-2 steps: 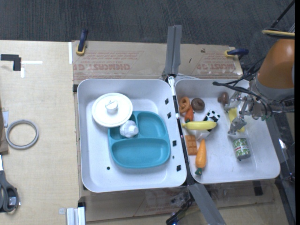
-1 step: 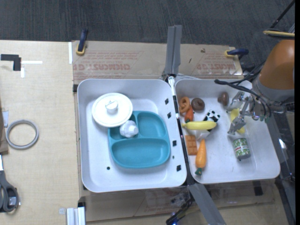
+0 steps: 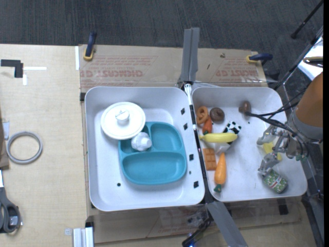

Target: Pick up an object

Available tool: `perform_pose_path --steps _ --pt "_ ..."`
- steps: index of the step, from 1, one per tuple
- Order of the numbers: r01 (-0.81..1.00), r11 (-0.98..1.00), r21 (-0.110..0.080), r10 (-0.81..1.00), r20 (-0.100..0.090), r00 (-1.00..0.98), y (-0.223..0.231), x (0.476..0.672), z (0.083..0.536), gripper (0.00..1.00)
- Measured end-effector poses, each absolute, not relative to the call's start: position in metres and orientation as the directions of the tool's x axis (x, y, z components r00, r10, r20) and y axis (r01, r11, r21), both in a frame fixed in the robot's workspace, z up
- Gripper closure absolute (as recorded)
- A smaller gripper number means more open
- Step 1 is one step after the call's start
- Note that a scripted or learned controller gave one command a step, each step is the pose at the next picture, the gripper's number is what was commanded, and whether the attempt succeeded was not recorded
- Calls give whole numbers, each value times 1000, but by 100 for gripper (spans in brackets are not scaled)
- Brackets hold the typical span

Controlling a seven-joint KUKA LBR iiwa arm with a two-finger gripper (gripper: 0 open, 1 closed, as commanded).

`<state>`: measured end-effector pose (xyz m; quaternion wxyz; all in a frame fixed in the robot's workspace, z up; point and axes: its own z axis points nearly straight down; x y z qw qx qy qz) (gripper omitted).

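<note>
On the bare bench at far left lies a grey ring (image 3: pixel 23 147). The left bin (image 3: pixel 95 189) holds a blue divided tray (image 3: pixel 154 163), with a white round lid (image 3: pixel 123 120) overlapping its upper-left corner and a small white crumpled ball (image 3: pixel 141 143) resting in the tray's top section. The right bin (image 3: pixel 241 189) carries a cluster along its left wall — a pretzel (image 3: pixel 202 112), a brown doughnut (image 3: pixel 217 114), a banana (image 3: pixel 219 137) and a carrot (image 3: pixel 220 170) below it. A small brown piece (image 3: pixel 244 107) sits near the top wall. Further right, the gripper (image 3: pixel 268 161) hangs low over the bin's right side, and a green crushed can (image 3: pixel 274 181) lies just below and right of the fingertips, not between them. Whether the jaws are released or clenched, I cannot tell.
</note>
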<state>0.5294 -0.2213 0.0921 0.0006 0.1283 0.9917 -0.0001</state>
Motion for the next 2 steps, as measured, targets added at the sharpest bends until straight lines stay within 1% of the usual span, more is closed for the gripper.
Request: perform_pose_path --steps 1,2 --pt "251 968 -1 251 -5 -968 -221 531 102 100" --pt "167 986 0 167 -5 -986 -169 508 240 100"
